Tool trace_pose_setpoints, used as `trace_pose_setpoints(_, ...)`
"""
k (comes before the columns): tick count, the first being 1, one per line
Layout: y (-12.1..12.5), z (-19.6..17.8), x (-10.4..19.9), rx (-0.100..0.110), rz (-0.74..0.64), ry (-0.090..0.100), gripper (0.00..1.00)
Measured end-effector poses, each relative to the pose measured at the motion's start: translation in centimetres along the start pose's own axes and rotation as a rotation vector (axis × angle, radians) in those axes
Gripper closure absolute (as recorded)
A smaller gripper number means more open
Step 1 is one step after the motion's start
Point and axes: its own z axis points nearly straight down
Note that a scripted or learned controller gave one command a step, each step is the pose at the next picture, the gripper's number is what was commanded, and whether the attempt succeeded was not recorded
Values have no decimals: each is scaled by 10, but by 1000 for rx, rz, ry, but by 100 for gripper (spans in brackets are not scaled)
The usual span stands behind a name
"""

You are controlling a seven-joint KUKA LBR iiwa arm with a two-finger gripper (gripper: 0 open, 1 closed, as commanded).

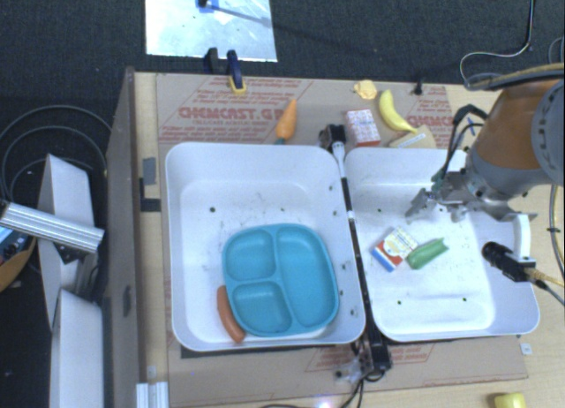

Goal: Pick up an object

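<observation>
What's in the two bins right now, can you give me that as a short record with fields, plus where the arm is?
left bin: blue divided plate; orange sausage-shaped item by the plate's lower left edge
right bin: small box and green item, side by side
arm: reaches in from the right, over the right bin
gripper: above and right of the small box, not holding anything visible
behind bins: carrot, banana

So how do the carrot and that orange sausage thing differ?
The carrot lies outside the bins on the brown board behind the left bin; the sausage lies inside that bin, against the blue tray. The carrot tapers to a point; the sausage is rounded at both ends. Both are orange, slim toy foods.
</observation>
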Motion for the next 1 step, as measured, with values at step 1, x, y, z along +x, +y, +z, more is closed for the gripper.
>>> trace_pose_setpoints(1,-18,54,49,2,-8,3,0)
